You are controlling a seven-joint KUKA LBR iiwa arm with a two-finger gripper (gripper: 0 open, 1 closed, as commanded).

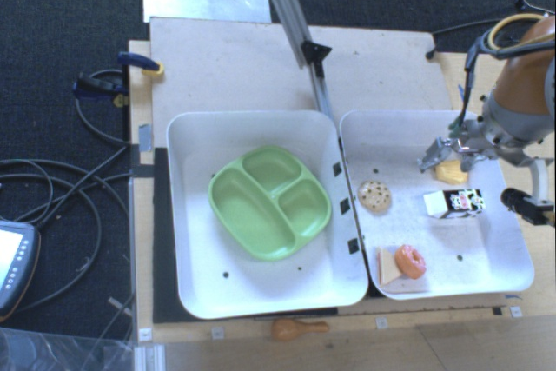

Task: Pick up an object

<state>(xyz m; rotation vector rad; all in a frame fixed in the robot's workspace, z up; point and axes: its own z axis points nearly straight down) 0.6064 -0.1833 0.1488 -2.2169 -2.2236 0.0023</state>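
A KUKA arm point(521, 78) reaches in from the right over the right bin point(391, 135), its claw point(452, 154) lowered toward the bin's far right part. Whether the claw is open or closed cannot be told from above, and nothing is seen held in it. A yellow item point(452, 173) lies just at the claw's near side, partly under the metal tips; whether the two touch cannot be told.

Taking the yellow item as the mark: a small white carton point(454, 203) with dark printing lies just nearer the camera, on the bin floor. A cookie point(374, 195) with dark specks sits well to the left and slightly nearer, close to the wall shared with the left bin point(187, 187). An orange doughnut point(410, 261) rests farther toward the front, on the corner of a tan flat piece point(387, 268) near the right bin's front edge.

Far to the left, the left bin carries a green divided plate point(270, 202) with three compartments. Both bins sit on the counter point(226, 65). A tan pear-shaped thing point(298, 327) lies on the counter just outside the bins' front edge. Cables point(52, 187) trail on the dark floor beyond the left bin.
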